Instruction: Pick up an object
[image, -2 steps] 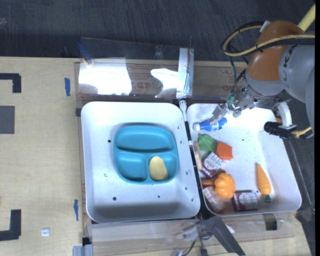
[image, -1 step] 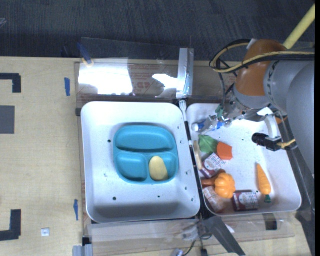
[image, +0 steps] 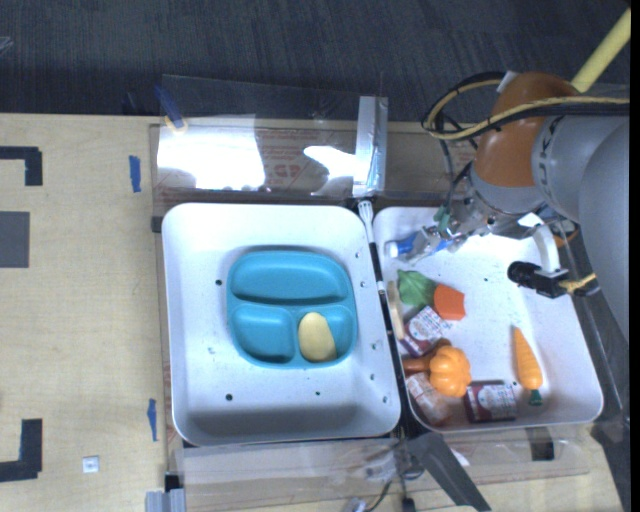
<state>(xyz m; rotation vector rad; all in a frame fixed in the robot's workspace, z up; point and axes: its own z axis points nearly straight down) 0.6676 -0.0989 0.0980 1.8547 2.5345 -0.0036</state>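
Note:
My gripper (image: 443, 233) hangs low over the back left corner of the right bin (image: 570, 340), below the orange band of the arm (image: 520, 130). A small blue and white item (image: 403, 246) lies just to its left, against the bin's wall. In front of the gripper lie a green piece (image: 415, 290), an orange block (image: 450, 303), a red and white packet (image: 427, 324), a small orange pumpkin (image: 450, 369), a dark red bottle (image: 490, 400) and a carrot (image: 527, 360).
The left bin (image: 200, 400) holds a blue divided tray (image: 270, 290) with a yellow egg-shaped thing (image: 317, 336) in its front right compartment. A metal divider (image: 368, 150) stands behind the bins. A black fitting (image: 535, 278) juts from the arm over the right bin.

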